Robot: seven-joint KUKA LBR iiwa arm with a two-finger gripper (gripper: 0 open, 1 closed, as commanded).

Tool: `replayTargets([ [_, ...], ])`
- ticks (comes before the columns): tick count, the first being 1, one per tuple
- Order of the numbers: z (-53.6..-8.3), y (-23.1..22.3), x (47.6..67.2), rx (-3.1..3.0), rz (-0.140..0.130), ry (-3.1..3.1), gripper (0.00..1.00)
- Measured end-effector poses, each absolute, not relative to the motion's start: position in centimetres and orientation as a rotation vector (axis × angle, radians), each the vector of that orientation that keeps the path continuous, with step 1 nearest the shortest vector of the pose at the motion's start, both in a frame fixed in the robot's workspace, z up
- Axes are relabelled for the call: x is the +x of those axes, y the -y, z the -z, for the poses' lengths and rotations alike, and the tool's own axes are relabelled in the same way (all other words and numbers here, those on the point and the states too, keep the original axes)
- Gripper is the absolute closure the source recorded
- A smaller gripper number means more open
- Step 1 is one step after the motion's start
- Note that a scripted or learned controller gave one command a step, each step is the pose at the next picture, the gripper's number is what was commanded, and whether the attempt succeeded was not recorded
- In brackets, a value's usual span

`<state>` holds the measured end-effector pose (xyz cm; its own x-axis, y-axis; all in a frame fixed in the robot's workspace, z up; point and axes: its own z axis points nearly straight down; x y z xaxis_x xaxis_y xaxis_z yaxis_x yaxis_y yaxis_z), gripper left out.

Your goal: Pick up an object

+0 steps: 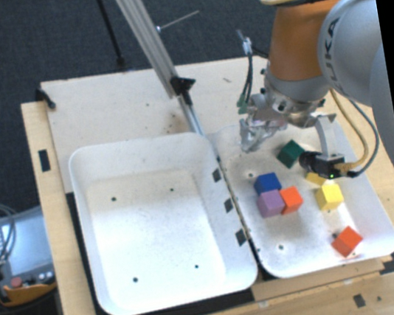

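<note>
The arm is cut off at the right edge; its fingers look blurred

Blocks — blue, purple (plus green) — white bins.
</note>
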<state>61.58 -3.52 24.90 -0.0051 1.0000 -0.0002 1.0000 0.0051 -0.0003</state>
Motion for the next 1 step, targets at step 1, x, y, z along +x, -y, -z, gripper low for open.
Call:
replayTargets([
  [1, -23.66, -0.99, 59.27, -2.214, -0.001, 2.227, 1.0],
])
